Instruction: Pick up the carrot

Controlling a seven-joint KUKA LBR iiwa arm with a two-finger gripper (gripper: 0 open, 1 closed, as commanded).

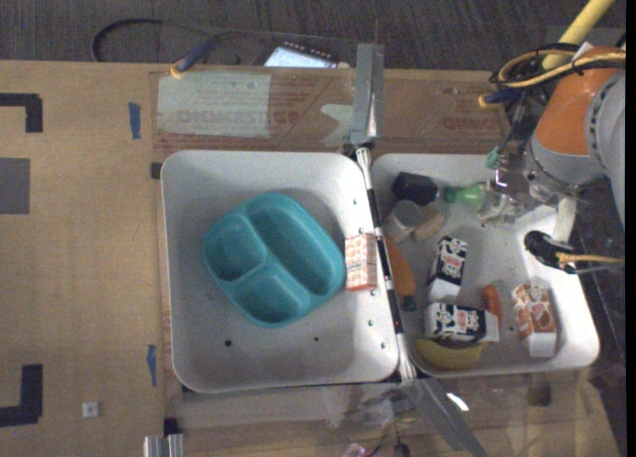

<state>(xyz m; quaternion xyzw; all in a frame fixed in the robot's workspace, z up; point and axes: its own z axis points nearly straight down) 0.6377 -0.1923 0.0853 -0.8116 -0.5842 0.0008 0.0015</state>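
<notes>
Yellow banana (pixel 447 354) lies at the near edge of the right white bin (pixel 581 346). One slim orange carrot (pixel 399 264) lies against this bin's left wall, its long axis running far to near, the near end leaning slightly right. Just right of it stand two black-and-white cartons (pixel 452 259). Two orange-and-white cartons (pixel 534 311) show, one per bin. The grey arm's gripper (pixel 507 197) hangs over the far side, well apart from the carrot; open or closed, I cannot tell.

Well left of the gripper (pixel 507 197), a teal divided plate (pixel 273 258) lies in the left bin (pixel 199 346); milk cartons (pixel 449 260) and a banana (pixel 447 354) sit below the gripper.
</notes>
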